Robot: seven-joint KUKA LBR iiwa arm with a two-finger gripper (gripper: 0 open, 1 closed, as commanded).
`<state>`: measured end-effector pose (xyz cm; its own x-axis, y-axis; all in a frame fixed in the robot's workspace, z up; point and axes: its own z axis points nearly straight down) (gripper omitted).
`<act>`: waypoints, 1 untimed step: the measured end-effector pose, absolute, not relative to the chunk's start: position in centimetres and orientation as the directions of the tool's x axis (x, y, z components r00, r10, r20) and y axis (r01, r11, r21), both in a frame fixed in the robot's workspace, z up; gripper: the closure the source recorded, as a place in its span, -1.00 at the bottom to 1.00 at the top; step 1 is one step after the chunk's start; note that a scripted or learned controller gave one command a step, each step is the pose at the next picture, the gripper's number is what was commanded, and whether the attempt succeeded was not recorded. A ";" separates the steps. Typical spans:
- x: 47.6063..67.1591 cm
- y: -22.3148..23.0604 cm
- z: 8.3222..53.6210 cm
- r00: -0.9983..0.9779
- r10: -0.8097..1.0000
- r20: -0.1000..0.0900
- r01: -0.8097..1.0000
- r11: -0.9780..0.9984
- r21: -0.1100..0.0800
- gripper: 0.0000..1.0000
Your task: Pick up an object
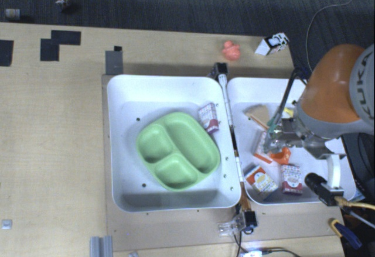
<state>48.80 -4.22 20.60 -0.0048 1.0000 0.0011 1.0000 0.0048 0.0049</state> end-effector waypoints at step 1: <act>48.8 -4.3 20.6 -0.004 1.000 0.000 1.000 0.004 0.004 -1.00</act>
<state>48.77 -4.30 20.56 -0.0035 1.0000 0.0004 1.0000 0.0035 0.0038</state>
